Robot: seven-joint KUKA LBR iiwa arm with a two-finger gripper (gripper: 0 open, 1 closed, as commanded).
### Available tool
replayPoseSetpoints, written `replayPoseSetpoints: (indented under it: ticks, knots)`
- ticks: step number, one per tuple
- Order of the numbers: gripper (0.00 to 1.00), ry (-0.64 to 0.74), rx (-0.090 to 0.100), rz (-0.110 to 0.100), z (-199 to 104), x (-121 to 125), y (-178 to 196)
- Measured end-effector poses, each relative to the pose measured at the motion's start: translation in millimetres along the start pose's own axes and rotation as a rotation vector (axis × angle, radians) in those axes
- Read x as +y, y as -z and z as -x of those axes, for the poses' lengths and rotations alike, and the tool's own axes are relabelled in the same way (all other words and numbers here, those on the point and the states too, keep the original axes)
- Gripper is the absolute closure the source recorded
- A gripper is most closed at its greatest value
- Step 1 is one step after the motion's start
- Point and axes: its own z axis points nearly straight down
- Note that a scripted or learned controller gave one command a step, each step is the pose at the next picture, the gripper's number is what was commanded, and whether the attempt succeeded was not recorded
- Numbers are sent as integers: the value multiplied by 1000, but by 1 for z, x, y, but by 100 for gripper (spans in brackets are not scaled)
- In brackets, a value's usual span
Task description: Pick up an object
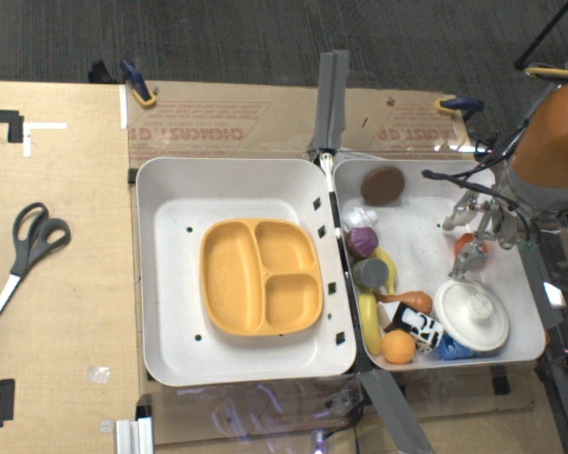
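Note:
My gripper (462, 244) hangs over the right side of the right bin (426, 173), reaching in from the right. Its two metal fingers (457, 216) stand apart, so it is open. A small red object (466, 245) lies in the gap between them, close to the lower finger; I cannot tell whether it is touched. Just below sits a round white dish (470, 315). A brown round object (383, 184) lies at the bin's back. Along the left wall sit a purple item (363, 242), a grey round piece (370, 273), a banana (367, 318) and an orange (398, 346).
The left bin (161, 253) holds a yellow divided plate (262, 275). A black-and-white card (419, 327) and a blue item (452, 349) lie at the right bin's front. Scissors (24, 249) rest on the bench at far left. Blue clamps (137, 81) hold cardboard behind the bins.

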Motion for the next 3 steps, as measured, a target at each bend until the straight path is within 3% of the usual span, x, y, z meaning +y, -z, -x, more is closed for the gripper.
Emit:
replayPoseSetpoints:
  ticks: [3]
  knots:
    - [0, -320, -3, 0, 27, 3, 0]
